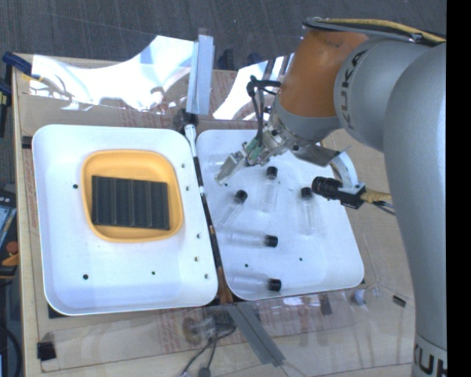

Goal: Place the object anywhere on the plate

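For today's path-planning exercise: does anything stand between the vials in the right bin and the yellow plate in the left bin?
Only the bins' raised rims, which meet between them. The clear black-capped vials lie in the right bin; the yellow plate sits in the left bin, carrying a dark ribbed insert. The gripper hovers over the right bin.

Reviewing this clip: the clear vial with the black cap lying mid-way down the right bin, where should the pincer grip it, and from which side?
Probably across the clear body of the vial, just left of its black cap, coming straight down. It lies flat, pointing left-right, so the fingers should close from its near and far sides. Neighbouring vials lie apart from it.
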